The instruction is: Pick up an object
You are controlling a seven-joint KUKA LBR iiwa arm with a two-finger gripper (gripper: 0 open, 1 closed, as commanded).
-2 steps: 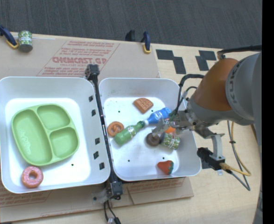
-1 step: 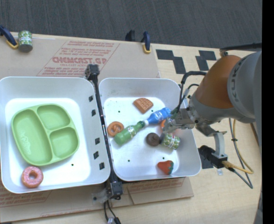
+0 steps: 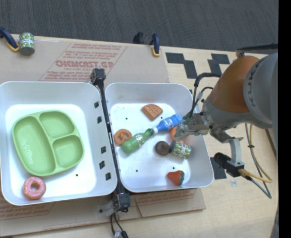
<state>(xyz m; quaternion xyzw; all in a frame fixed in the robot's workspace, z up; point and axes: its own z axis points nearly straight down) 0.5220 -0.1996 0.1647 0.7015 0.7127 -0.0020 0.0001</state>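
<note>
A: Where's my gripper (image 3: 181, 132)?

B: Low in the right bin (image 3: 135, 90), by the blue bottle (image 3: 167, 123) and the small can (image 3: 182, 150). How far it's open I cannot tell.

A: Which object do I try?

B: Probably the can, just below me. Looks light, hard, slick and round; I'd take it across the sides, mid-body.

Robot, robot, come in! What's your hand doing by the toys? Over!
Gripper low in right bin, grip unclear. Blue bottle, orange piece and green can crowd it. Nothing seen lifted.
</note>
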